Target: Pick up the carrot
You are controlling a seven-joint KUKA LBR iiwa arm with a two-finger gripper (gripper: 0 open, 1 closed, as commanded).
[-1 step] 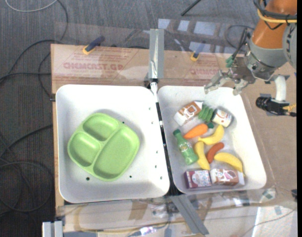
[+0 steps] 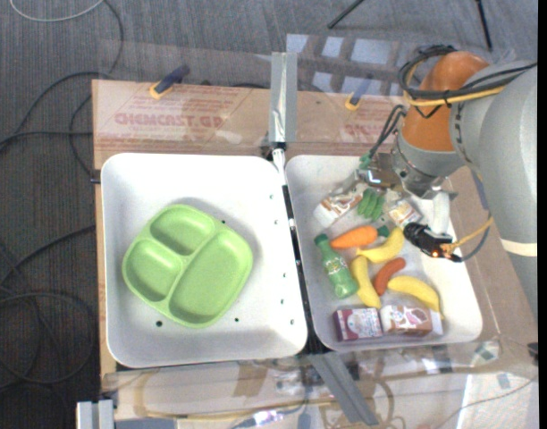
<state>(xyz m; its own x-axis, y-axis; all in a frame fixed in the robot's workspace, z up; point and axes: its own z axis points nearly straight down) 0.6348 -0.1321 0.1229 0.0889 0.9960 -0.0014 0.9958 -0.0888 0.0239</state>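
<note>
One carrot (image 2: 355, 237), orange and short, lying roughly level near the middle of the right bin (image 2: 470, 329), wedged among other toy food, so likely hard to grip cleanly. Touching it at about four o'clock, a yellow banana (image 2: 384, 249); at seven o'clock, a green bottle (image 2: 335, 267) lying on its side; at twelve o'clock, something green (image 2: 372, 205) under the arm's tip, too small to name. Farther out at five o'clock, a red sausage (image 2: 390, 275), a second banana (image 2: 415, 291), and a carton (image 2: 382, 322) flat against the bin's near wall. Crowded so, probably from being tipped in loose. Gripper (image 2: 378, 179) hanging at one o'clock from the carrot, just above the clutter, near but apart from the carrot; nothing visibly held, and whether released or clenched impossible to tell from here. Off at nine o'clock, in the left bin (image 2: 122, 177), a green divided plate (image 2: 189, 264), well apart. Judged as an approach, pickup not yet made.
</note>
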